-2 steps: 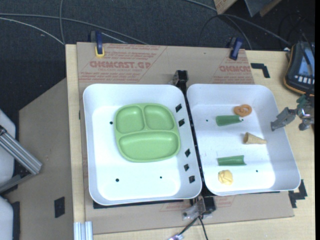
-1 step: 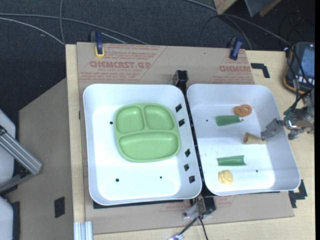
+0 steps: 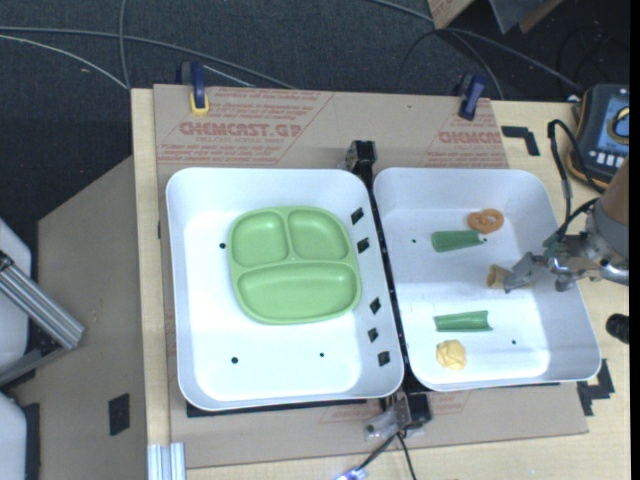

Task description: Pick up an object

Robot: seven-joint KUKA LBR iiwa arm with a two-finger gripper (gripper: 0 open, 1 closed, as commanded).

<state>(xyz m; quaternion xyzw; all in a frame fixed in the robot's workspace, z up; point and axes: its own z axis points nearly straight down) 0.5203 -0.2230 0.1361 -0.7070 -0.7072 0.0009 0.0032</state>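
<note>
Tan morsel (image 3: 495, 277) at right of frame in right bin (image 3: 520, 363), just beside gripper (image 3: 517, 276); finger state impossible to tell. Best lowered squarely over morsel before closing.

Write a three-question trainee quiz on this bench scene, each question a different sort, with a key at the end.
1. True or false: the green divided plate lies in the left bin.
2. Multiple choice: which thing in the right bin lies nearest the gripper? A) the yellow lump B) the small tan piece C) the orange ring
3. Fill in: the right bin holds ___ green pieces, an upper one and a lower one.

Key: 1 true; 2 B; 3 two.
</note>
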